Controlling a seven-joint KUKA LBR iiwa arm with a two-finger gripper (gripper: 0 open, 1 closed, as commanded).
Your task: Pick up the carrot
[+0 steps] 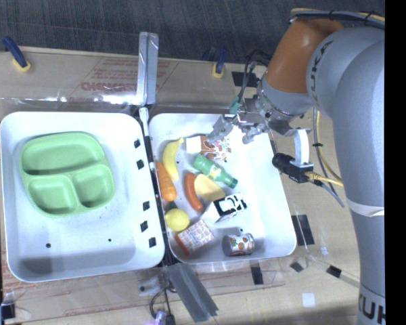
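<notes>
Big grey KUKA arm (355,114) comes in from the right, orange band (299,53) above the wrist, wrist bent down over the back edge of the right shallow white bin (274,202). Two-finger metal gripper (233,128) hangs at the bin's upper middle, over or just beside a small white-and-red printed carton (215,146); cannot tell if it touches. Cannot tell whether the gripper is spread or closed, and nothing is visibly pinched.

Left shallow white bin (13,249) sits well to the gripper's left and holds a light green divided plastic tray (68,173).

Orange carrot (165,181) lies below-left of the gripper, along the right bin's left wall, well apart from it. Yellow banana (171,156) is just above the carrot, left of and below the gripper. Green plastic bottle (214,170) lies tilted right below the gripper. Below that: yellow cheese-like wedge (208,186), red-orange sausage shape (193,191), black-and-white patterned small box (230,206). Further down: yellow lemon (177,219), red-and-white checked packet (195,235), small printed can lying on its side (239,244).
</notes>
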